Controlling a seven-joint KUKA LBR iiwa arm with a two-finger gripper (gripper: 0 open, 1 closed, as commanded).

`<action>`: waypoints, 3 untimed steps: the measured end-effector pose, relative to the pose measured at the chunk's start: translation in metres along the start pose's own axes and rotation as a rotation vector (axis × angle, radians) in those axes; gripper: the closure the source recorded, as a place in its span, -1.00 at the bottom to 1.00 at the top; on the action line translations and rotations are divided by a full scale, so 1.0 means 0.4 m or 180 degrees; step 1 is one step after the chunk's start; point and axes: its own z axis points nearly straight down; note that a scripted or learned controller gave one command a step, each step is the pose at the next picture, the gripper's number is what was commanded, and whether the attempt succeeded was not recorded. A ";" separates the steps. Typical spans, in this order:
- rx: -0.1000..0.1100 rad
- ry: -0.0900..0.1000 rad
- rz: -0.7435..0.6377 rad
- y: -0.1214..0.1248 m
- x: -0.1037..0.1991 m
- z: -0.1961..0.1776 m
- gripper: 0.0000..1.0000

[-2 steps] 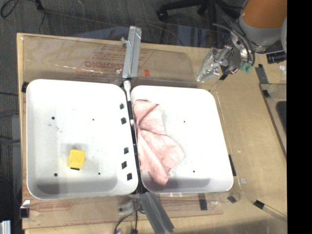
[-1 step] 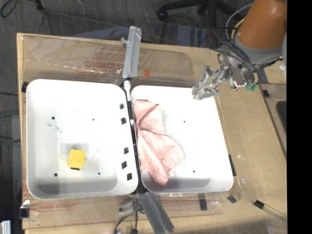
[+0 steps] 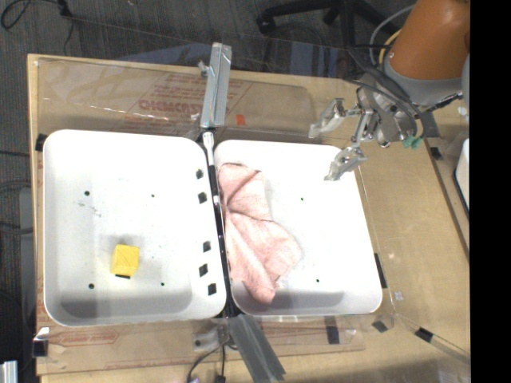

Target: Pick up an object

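- Camera view: bench (image 3: 120, 86) with 2 white bins (image 3: 72, 158); pink cloth (image 3: 251, 230) in right bin, yellow block (image 3: 125, 260) in left.
- Gripper (image 3: 335, 142): above right bin's far corner, fingers spread, holding nothing.

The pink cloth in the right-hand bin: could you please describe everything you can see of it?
The pink cloth looks like soft, thin fabric, pale pink with a faint mottled texture. It lies crumpled and folded, not spread flat, in a long shape running from the far end of the right bin down toward its near wall. It hugs the bin's left side, beside the divider between the bins. It rests on the bin floor; the gripper is apart from it, at the bin's far right corner.
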 end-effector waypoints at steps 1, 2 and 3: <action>-0.0006 0.0005 -0.0606 0.013 0.081 0.455 -1.00; -0.0014 0.0015 -0.0612 0.016 0.078 0.437 1.00; 0.0006 -0.0014 -0.2224 -0.007 -0.094 0.127 1.00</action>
